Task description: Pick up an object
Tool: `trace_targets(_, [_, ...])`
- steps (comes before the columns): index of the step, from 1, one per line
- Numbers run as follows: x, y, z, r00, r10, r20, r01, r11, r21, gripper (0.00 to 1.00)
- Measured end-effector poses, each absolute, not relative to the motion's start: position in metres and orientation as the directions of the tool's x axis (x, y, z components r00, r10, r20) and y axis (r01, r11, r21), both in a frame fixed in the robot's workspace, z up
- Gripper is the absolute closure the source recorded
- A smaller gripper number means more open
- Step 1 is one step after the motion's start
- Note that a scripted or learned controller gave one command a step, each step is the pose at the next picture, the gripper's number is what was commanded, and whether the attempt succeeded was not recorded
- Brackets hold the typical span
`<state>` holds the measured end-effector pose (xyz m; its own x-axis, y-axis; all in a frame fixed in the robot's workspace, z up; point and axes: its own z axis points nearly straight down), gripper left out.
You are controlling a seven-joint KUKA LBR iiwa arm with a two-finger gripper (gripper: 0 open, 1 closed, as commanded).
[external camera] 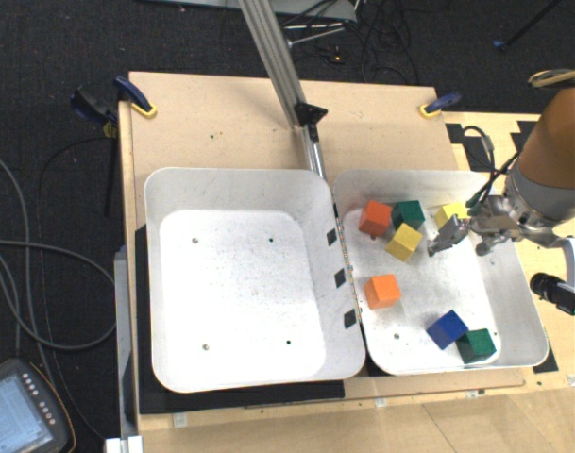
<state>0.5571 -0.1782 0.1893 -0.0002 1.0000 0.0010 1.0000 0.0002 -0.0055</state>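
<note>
Several coloured blocks lie in the right bin point(514, 291). An orange block point(375, 218), a green block point(409, 212) and a yellow block point(404, 242) cluster at its far left. A second yellow block point(448, 216) lies just right of them. Another orange block point(382, 291) sits alone near the bin's left wall. A blue block point(447, 328) and a green block point(477, 344) rest side by side at the near edge. My gripper point(463, 242) hangs open over the bin's far right part, just below the second yellow block, with nothing between its fingers.
The left bin point(235, 272) stands beside the right one, the two meeting along a shared edge. A slanted metal pole point(273, 50) rises behind the bins. Clamps point(136, 97) hold the board's far corners. Cables lie on the floor at left.
</note>
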Motion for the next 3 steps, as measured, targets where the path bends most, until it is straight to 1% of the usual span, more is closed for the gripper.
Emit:
trace_targets(2, [0.560,-0.175,0.093,0.000,1.000,0.000,1.000,0.000,-0.002,0.00])
trace_targets(3, [0.561,-0.175,0.106,0.000,1.000,-0.001,1.000,0.000,0.003,1.00])
